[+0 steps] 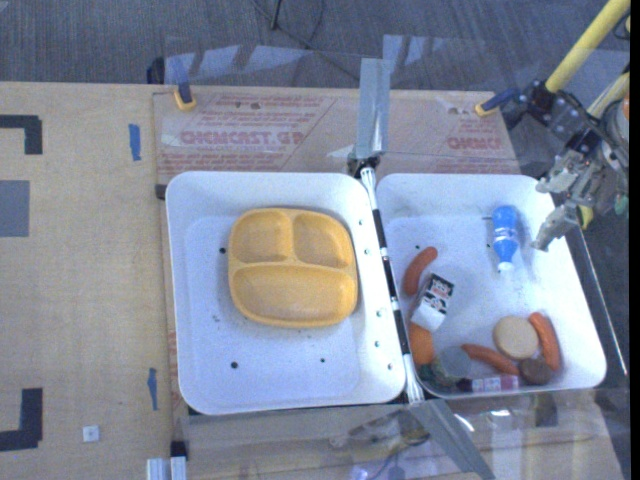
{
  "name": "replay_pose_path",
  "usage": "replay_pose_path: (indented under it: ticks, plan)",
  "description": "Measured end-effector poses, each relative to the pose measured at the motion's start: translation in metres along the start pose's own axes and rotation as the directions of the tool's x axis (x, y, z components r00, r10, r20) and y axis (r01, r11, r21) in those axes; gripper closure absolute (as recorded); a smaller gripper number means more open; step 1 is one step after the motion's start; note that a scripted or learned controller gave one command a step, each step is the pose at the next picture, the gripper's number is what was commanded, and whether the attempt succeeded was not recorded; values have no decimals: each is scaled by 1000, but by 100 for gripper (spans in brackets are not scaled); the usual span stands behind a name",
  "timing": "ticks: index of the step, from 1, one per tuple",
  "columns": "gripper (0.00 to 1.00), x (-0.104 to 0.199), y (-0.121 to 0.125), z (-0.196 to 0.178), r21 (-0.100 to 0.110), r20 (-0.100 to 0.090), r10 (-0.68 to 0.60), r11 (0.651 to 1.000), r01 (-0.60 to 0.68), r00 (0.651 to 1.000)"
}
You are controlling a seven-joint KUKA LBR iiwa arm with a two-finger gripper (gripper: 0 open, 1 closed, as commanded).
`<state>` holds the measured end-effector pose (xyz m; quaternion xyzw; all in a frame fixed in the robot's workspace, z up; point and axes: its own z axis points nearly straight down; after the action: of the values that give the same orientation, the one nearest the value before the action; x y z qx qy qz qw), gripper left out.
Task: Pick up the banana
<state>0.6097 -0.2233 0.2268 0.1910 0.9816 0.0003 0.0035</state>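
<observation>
Two white bins (195, 368): one yellow tray (293, 266) sat in the left. The right held one blue bottle (505, 234), one carton (434, 300) and three sausages (419, 269). Banana couldn't be told apart. Gripper (560, 223) hung over the right bin's edge, nothing visibly held, opening unclear.

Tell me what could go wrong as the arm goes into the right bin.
The pincer hangs by the right bin's rim, close to the blue bottle; descending there could clip the rim or knock the bottle. The toy foods in the front corner lie crowded, so a grasp might catch the wrong piece.
</observation>
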Motion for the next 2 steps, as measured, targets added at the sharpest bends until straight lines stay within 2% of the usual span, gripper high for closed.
replay_pose_path:
  ticks: [1, 2]
  plan:
    - [100, -2, 0, -12, -3, 10, 3, 1000, -3, 1000]
    - [0, -2, 0, -12, -3, 10, 2, 1000, -2, 1000]
